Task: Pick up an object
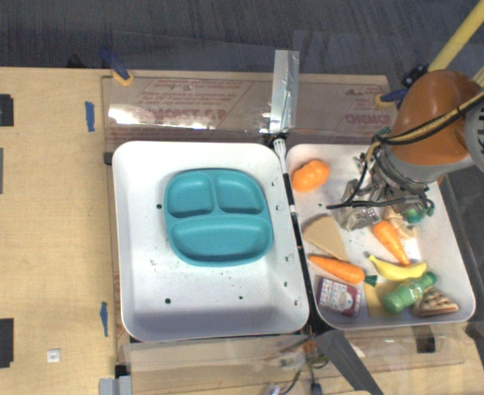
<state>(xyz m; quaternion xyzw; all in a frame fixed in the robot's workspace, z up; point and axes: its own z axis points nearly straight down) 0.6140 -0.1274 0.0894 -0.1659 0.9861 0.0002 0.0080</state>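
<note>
Grey arm (482, 142), orange wrist band (427, 118), black cables (439, 122)

Lit evenly and fairly brightly from overhead. Soft, short shadows under the teal divided plate (218, 216) and along the inner walls of the left bin (135, 286). Mild glare on the clear film over the cardboard (193, 105) at the far edge, and a sheen on the orange band (427, 118). Slightly soft overall, coarse in fine detail; small items in the right bin (460, 290) smeared. Dark, dim floor at far side.
</note>
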